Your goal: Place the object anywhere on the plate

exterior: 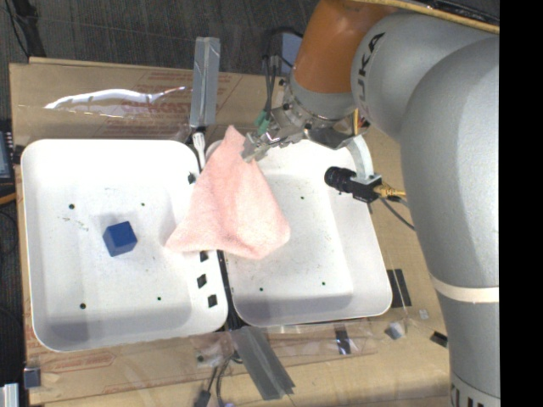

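Pink cloth [231, 203] hangs from the pincer [257, 145], which is clenched on the cloth's top corner. From there the cloth drapes down and to the camera's left, its long axis slanting across the seam between the two bins. A blue cube [120, 237] sits well left of the pincer, in the left bin [51, 176]. I cannot make out a plate.

Grey arm [441, 142] — orange wrist band [333, 45]

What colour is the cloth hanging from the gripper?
Pale pink, plain; the cloth shows clearly in the camera view, pinched by the gripper.
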`<state>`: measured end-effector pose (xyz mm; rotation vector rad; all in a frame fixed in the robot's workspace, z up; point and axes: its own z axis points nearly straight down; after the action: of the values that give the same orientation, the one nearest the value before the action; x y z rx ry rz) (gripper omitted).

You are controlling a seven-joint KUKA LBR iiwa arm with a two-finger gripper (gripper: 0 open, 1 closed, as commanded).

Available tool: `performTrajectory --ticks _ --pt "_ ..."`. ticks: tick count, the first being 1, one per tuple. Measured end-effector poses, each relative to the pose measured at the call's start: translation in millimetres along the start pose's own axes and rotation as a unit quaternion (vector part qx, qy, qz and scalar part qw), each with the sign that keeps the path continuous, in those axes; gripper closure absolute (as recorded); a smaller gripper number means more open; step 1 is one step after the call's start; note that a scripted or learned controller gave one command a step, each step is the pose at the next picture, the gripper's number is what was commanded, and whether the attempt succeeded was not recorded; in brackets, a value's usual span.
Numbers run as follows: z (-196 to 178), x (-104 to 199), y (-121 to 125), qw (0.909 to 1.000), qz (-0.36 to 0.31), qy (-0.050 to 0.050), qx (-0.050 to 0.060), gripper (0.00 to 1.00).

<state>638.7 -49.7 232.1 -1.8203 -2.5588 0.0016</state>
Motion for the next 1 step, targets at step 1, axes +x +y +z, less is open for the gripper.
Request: performTrajectory --ticks 1 --pt "-0.9 41.4 -1.2 0.9794 -0.202 0.0 0.001 1.0"
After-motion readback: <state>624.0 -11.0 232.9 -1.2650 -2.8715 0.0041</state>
